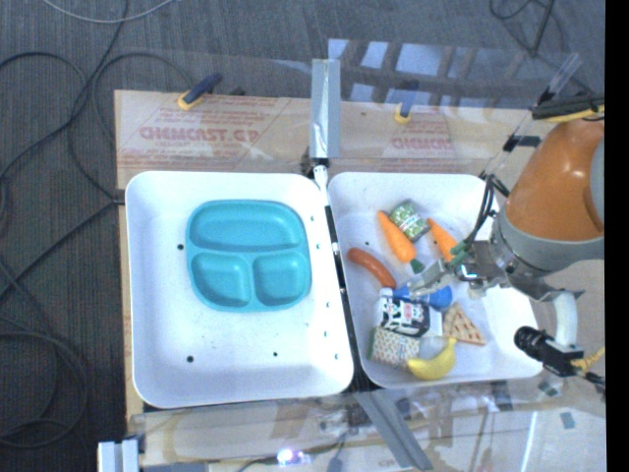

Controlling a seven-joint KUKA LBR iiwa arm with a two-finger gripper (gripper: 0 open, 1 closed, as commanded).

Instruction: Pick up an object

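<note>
A: Where was the gripper [430, 275]?
B: Low in the right bin [511, 313], over the toys, beside a blue piece [438, 296] and a carrot [396, 235].
A: And its fingers?
B: Too blurred and small; I could not tell.
A: What else lay there?
B: A sausage [371, 265], a banana [433, 361], a cracker [462, 326]. The left bin [157, 362] held a tray [249, 254].

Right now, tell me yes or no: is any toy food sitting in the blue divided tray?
No: the blue divided tray in the left bin has bare compartments; the banana lies in the right bin.
</note>
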